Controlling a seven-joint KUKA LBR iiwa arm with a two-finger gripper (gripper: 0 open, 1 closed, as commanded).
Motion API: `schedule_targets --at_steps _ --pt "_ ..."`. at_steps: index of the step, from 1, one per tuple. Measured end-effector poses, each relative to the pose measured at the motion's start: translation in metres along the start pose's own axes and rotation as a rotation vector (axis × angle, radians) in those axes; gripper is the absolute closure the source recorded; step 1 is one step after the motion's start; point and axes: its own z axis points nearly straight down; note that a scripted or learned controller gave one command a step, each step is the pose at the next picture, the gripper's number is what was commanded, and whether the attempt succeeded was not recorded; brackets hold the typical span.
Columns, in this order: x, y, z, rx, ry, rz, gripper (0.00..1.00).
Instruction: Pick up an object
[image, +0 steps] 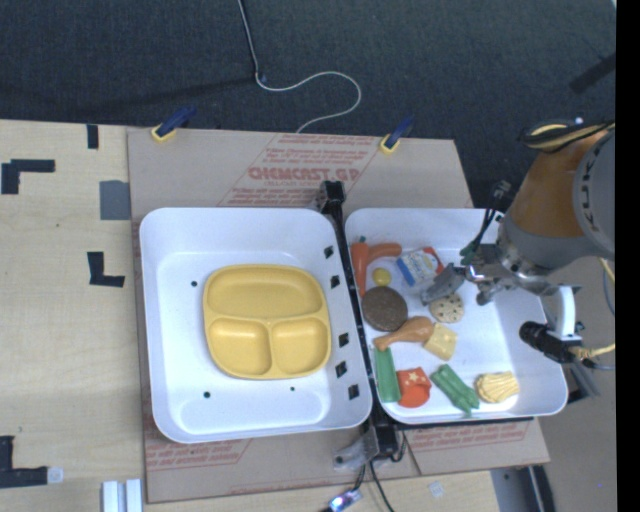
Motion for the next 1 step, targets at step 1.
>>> schedule_targets --at_steps 1 --pt "0.0000 -0.0004 0.0548 -0.006 -0.004 0.000 0.00"
